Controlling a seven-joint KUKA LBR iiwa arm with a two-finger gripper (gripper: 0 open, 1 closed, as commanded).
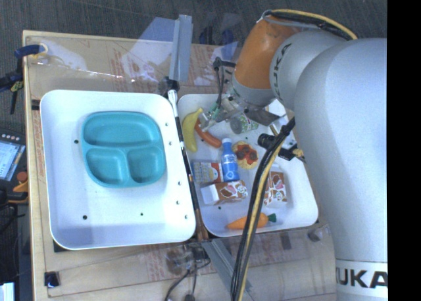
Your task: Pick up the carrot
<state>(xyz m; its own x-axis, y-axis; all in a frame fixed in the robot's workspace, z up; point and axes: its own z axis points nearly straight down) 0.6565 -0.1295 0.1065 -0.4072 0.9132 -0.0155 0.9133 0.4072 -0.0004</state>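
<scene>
The carrot (245,223), orange with a small green top at its right end, lies along the near edge of the right bin (304,209). A black and yellow cable hangs across its right part. My gripper (213,116) is low over the far left part of that bin, well away from the carrot, right beside a yellow banana (190,130) and a reddish sausage (210,138). The big grey arm with its orange band (258,56) covers the bin's right and far side.
Between gripper and carrot lie a blue bottle (228,160), a pizza slice (246,154) and small cartons (223,191); another carton (277,188) lies right of the cable. The left bin (62,208) holds a blue divided tray (125,146).
</scene>
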